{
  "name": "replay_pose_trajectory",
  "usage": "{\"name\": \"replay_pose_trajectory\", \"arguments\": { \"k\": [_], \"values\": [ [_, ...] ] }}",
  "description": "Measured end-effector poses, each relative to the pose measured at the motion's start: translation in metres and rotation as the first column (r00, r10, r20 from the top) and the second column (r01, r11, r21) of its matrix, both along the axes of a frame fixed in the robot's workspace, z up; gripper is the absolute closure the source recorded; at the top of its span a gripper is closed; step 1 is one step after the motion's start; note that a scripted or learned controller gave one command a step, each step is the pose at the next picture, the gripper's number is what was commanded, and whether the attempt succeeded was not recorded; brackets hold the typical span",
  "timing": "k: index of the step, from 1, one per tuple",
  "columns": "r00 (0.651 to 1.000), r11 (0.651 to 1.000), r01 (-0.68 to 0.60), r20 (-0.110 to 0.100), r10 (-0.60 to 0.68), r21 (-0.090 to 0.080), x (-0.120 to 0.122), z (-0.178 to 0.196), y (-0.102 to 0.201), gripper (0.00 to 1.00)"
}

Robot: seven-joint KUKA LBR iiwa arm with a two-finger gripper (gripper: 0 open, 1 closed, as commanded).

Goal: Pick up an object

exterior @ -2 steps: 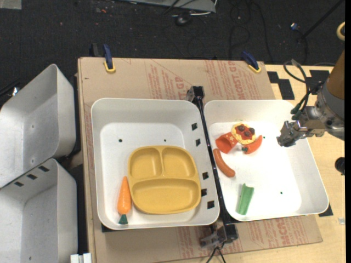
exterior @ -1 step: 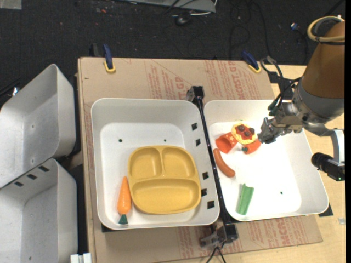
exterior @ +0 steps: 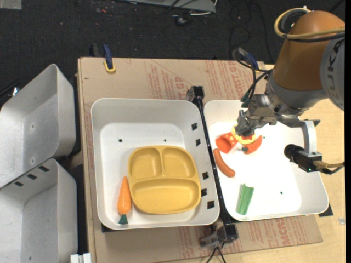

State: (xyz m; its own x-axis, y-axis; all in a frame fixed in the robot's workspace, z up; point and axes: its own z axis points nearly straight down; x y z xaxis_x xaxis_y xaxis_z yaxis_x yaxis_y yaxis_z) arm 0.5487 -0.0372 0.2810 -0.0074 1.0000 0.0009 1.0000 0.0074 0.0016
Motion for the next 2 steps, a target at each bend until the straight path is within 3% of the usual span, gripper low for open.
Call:
{"name": "replay_pose_trajectory", "arguments": {
  "k": [2],
  "values": [
    [1.000,1.000,0.001,-0.001,-0.001,0.000,0.043,-0.018,0.090,1.00]
  ]
}}
